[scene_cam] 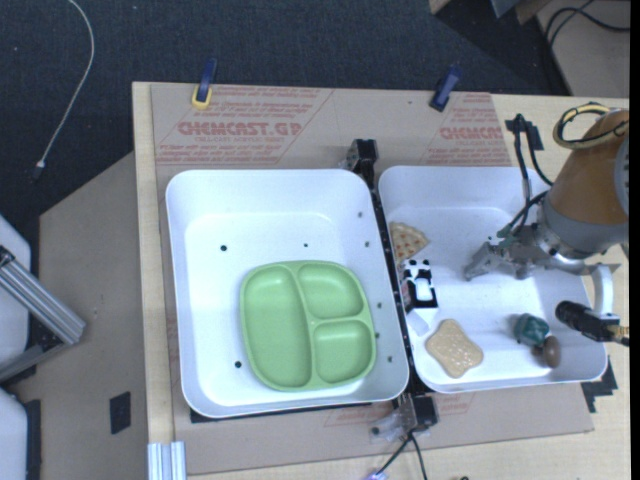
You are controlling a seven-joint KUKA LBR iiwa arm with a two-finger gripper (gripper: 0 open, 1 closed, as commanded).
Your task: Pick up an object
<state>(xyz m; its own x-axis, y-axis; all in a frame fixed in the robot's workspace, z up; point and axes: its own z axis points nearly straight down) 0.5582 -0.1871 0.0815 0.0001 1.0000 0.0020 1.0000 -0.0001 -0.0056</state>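
My gripper [488,260] hangs over the middle of the right bin [470,184], its fingers spread apart with nothing between them. Bare white floor lies open beneath and toward the far wall. Near the left wall sit a waffle cracker [407,238] and a black-and-white toy [421,284]; the tan bread piece [453,348] and teal object [531,328] crowd the near edge. The green divided plate [308,323] rests in the left bin [200,268].

Green divided plate [307,323] in left bin [200,208]; arm's jaws over right bin [450,183] near cracker [407,238].
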